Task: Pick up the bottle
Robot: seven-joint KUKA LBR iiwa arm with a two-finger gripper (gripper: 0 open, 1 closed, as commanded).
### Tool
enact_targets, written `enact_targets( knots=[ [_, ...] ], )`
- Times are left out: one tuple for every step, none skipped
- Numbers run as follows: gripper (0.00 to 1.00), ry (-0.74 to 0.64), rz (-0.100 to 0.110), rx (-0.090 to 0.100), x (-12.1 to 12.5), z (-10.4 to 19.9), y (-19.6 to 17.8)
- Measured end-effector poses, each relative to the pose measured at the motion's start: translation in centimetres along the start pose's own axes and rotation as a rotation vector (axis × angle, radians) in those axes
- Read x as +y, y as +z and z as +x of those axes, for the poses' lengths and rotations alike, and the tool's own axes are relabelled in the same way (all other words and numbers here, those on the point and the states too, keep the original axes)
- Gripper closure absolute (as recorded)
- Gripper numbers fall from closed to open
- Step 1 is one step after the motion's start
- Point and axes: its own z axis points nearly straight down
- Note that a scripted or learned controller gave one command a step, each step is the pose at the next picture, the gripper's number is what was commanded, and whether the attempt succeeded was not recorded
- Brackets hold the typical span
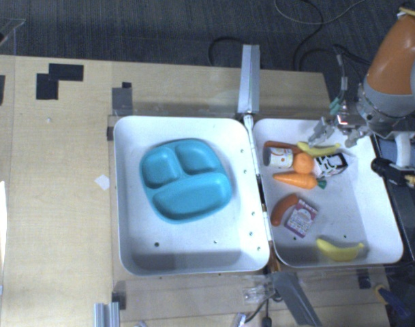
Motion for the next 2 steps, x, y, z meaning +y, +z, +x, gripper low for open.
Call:
enact_targets(
  knots=[
    [0.0, 0.094, 0.0, -0.002, 4.1, -7.1, 5.3],
    [0.0, 0.117, -0.003, -0.002, 4.5, -6.4, 0.4]
  ],
)
